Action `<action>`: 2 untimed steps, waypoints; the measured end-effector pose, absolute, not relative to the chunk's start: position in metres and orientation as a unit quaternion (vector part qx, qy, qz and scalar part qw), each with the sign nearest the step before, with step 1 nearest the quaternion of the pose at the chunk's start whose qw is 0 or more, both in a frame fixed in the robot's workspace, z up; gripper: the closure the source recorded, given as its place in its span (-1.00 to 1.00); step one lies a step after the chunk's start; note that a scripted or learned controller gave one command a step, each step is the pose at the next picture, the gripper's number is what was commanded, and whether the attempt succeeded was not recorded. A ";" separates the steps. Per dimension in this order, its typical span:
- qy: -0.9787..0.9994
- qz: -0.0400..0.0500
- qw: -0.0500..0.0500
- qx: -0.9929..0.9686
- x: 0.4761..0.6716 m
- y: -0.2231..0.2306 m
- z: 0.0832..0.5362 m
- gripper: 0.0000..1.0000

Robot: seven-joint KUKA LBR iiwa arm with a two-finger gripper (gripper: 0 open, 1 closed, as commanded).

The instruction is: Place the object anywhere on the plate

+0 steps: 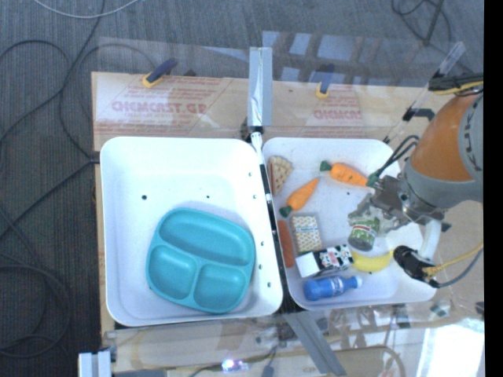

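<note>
Teal plastic plate [202, 261] with three compartments sits in the left bin [126, 210], toward the front, nothing on it. All the clutter is in the right bin [346, 149]. There's a carrot [348, 174] near the back with green leaves, a second smaller carrot [303, 195] lying at a slant to its left, and a cracker-looking slice [280, 170] tucked against the divider wall. Further forward — a square waffle-like cracker [306, 231], a reddish sausage [285, 242] along the left wall, a black and white carton [324, 259], a blue bottle [330, 287] lying on its side at the front, and a banana [372, 261] just right of the carton.

The arm comes in from the right and the gripper [369, 218] is low over the right bin, right above a small green-labelled can [363, 234] that sits touching the banana. Whether the claw is clenched or released — I honestly cannot tell from this angle, and I can't say if it has the can.
</note>
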State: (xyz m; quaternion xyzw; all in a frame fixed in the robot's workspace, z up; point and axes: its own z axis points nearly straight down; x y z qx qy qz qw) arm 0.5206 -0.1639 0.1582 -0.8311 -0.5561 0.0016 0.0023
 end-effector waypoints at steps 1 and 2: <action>-0.650 0.001 0.001 -0.760 0.508 -0.182 0.150 1.00; -0.668 0.002 0.002 -0.744 0.529 -0.102 0.141 1.00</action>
